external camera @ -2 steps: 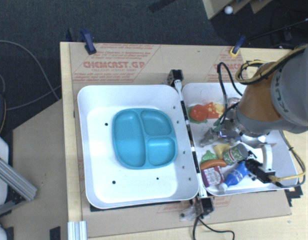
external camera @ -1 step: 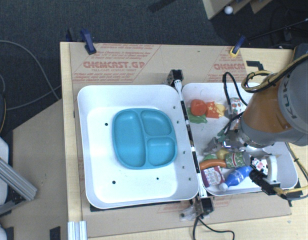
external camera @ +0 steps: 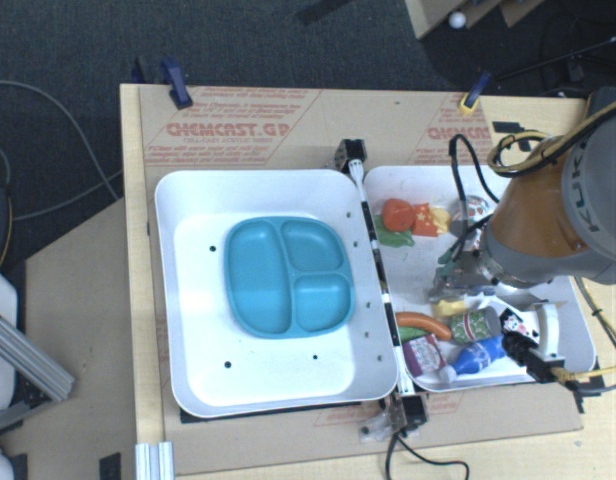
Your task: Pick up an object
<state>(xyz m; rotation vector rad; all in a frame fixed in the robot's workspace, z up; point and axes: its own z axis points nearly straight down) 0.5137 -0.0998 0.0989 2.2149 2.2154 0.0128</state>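
The arm (external camera: 548,218) comes in over the right rim of the right bin (external camera: 428,174) and covers much of that bin's far-right part. Its gripper (external camera: 451,286) hangs low near the bin's middle, over a bare strip of white floor. Whether it is apart or together cannot be told from this slant, and nothing is seen held in it.

The loose things all lie in the right bin, in two groups. At the far end a red toy (external camera: 398,214) sits near the wall shared with the left bin, with a green piece (external camera: 393,238) touching its near side. Along the near edge the rest are packed close:
- an orange sausage (external camera: 421,322) lies just below the gripper
- a green packet (external camera: 475,325) is just to the sausage's right
- a purple packet (external camera: 424,353) is pressed into the near-left corner
- a blue packet (external camera: 480,357) is beside the purple packet, against the near rim

Between the two groups the floor is open – the freest room in that bin, and the gripper is there.

The left bin (external camera: 188,268) holds one blue plate (external camera: 288,273) with three wells, lying flat near its middle with bare white floor on all sides. The two bins meet edge to edge on the bench (external camera: 238,128).
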